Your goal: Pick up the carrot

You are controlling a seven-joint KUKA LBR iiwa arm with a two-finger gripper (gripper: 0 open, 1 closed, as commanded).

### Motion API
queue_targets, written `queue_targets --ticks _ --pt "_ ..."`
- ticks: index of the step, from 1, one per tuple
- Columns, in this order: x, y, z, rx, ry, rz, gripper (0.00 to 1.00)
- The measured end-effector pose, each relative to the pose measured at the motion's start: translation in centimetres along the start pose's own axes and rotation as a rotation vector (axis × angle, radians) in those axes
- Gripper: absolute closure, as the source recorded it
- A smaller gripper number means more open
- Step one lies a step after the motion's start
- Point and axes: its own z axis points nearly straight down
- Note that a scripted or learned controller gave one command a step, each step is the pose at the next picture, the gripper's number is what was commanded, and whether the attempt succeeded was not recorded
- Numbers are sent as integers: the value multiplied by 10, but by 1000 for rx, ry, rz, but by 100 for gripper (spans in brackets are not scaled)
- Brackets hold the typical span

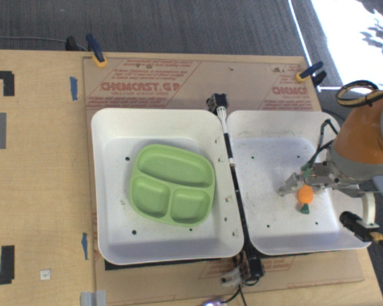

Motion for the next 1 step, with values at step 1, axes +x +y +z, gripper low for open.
queue_targets --ticks 1 --pt "-1 1 -11 -4 -3 1 100"
